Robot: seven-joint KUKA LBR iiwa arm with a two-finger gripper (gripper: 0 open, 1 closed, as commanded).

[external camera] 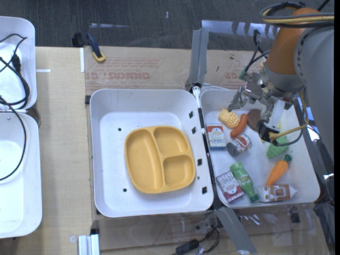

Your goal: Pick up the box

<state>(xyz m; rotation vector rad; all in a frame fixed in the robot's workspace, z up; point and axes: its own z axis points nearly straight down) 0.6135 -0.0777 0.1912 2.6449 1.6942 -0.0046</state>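
A small red, white and blue box (pixel 215 136) lies flat at the left wall of the right bin (pixel 311 169). A second small box (pixel 228 186), red and white, lies near that bin's front left corner. My gripper (pixel 249 116) hangs over the back of the right bin, just right of the first box and above a corn cob (pixel 229 119) and a red sausage (pixel 240 125). Its fingers are spread apart, with no box between them. A dark brown thing under the gripper is partly hidden.
The right bin also holds a can (pixel 240 144), a green bottle (pixel 243 180), a carrot (pixel 278 171), a green vegetable (pixel 276 150) and a small carton (pixel 277 193). A yellow divided plate (pixel 159 158) lies in the left bin (pixel 106 195).
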